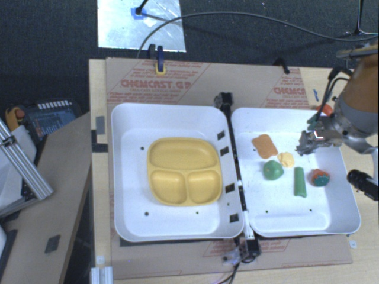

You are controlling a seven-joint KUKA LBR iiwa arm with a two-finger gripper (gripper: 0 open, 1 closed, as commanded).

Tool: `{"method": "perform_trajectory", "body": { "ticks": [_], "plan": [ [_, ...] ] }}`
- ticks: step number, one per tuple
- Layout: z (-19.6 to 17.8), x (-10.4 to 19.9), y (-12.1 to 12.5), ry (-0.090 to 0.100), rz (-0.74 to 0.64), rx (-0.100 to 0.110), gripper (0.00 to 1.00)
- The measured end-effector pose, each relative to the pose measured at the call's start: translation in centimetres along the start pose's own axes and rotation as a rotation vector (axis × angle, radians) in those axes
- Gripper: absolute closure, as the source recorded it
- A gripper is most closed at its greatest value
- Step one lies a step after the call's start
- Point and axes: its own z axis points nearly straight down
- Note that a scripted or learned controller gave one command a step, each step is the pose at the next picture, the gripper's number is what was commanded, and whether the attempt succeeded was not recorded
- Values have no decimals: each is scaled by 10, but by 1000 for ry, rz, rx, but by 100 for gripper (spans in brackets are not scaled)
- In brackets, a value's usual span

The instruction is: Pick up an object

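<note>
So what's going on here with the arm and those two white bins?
A robot arm reaches in over the right bin, its gripper hovering just above a small pale yellow piece. Near it lie an orange piece, a green ball, a green stick and a small red-and-teal item. The left bin holds a yellow divided tray. Nothing looks picked up yet.

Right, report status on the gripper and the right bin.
Gripper low over right white bin, nothing seen between its fingers. Nearest: small pale yellow lump, unlifted. Orange slab, green ball, green stick close by.
</note>
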Motion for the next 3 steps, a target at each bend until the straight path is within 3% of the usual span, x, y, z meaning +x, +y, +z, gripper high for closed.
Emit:
{"method": "perform_trajectory", "body": {
  "ticks": [2, 3],
  "plan": [
    [30, 106, 19, 3, -4, 7, 100],
    [23, 165, 30, 4, -6, 5, 100]
  ]
}}
